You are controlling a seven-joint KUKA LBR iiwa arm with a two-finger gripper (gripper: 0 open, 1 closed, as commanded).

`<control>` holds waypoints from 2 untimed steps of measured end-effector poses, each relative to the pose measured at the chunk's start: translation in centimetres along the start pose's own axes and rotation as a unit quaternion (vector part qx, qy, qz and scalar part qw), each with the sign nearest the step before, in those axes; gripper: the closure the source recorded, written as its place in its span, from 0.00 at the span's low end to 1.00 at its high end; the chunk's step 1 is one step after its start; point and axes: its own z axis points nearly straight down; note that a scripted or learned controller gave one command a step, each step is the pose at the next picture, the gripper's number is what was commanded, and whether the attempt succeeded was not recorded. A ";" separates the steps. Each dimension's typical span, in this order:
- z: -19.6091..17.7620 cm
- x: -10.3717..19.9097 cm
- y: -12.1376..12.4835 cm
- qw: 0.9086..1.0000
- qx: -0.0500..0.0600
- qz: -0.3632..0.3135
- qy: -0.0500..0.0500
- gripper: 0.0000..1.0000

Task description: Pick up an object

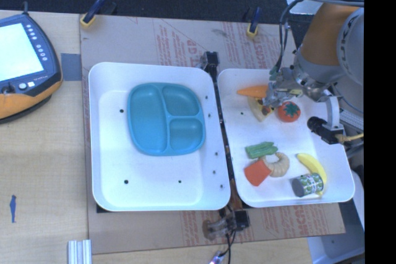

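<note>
Nearest the camera, a small can (pixel 307 184) and a banana (pixel 311 166) lie in the right bin (pixel 238 151). Further back, the hand (pixel 270 102) hangs low between a carrot (pixel 252 92) and a tomato (pixel 288 112); its opening I cannot tell. Reaching seems in hand; next, closing on one toy.

You see two bins side by side: left bin (pixel 105 182) holds a divided plate (pixel 166 118), set toward its rear. Right bin (pixel 337 191) holds a carrot (pixel 250 91) at rear, tomato (pixel 288 112) right of it. Nearer you: bean pod (pixel 260 149), a block (pixel 257 173) in front of it, then a banana (pixel 311 166) and a can (pixel 308 185) to the right. A tablet (pixel 21 68) lies on the bench, far left.
</note>
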 end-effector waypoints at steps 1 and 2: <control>0.0 0.0 0.0 1.000 0.000 0.000 0.000 0.00; 5.0 -4.8 3.3 1.000 0.001 0.001 0.004 0.00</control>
